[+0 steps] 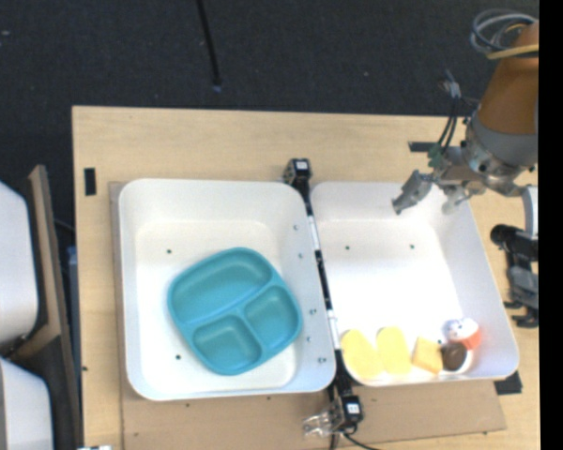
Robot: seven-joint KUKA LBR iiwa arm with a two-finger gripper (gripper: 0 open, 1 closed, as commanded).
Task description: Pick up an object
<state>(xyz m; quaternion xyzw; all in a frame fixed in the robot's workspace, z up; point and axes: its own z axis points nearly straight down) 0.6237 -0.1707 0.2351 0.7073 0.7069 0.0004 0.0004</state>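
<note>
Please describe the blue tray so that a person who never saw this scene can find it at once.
Look at the left white bin of the two on the bench. The blue tray lies flat on its floor, slightly turned. It is the only thing in that bin, with three compartments; the small yellow pieces lie in the other bin.

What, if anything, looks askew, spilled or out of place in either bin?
Nothing looks spilled or damaged. The teal divided plate lies flat but turned at an angle in the left bin. The small items crowd the right bin's near edge. The gripper hangs over that bin's far rim.
</note>
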